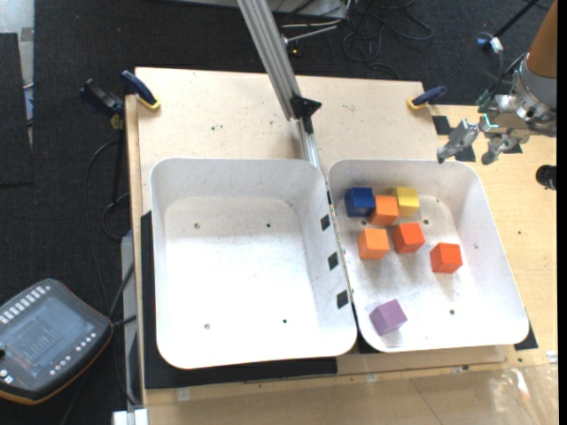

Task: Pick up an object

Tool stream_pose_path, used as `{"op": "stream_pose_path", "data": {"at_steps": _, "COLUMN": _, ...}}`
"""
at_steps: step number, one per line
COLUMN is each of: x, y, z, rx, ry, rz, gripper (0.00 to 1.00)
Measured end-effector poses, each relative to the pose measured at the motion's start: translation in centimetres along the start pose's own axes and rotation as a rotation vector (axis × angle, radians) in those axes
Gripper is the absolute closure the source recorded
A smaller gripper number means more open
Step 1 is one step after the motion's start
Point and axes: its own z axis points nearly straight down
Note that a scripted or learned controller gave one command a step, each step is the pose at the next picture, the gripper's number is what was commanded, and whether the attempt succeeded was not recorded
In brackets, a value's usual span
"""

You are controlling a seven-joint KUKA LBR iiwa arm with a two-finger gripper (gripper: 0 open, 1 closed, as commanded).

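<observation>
Gripper (474,144) open, above bin's far-right rim | blocks (390,224) well below-left

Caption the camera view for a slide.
Open claw hangs above the right bin's far rim; seven coloured cubes lie inside.

Robotics lab, clamped tabletop (230,113) bearing two white bins (239,264), teach pendant (49,339) on the floor at eight o'clock, loose cables (390,16) at twelve o'clock, aluminium camera strut (266,38), dark floor matting around.
</observation>
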Motion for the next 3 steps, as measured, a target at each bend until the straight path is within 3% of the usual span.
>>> {"op": "stream_pose_path", "data": {"at_steps": 1, "x": 0.0, "y": 0.1, "z": -0.3, "rx": -0.004, "ry": -0.002, "rz": -0.003, "gripper": 0.0}}
{"op": "stream_pose_path", "data": {"at_steps": 3, "x": -0.4, "y": -0.5, "z": 12.2, "rx": 0.001, "ry": 0.0, "rz": 0.001, "gripper": 0.0}}
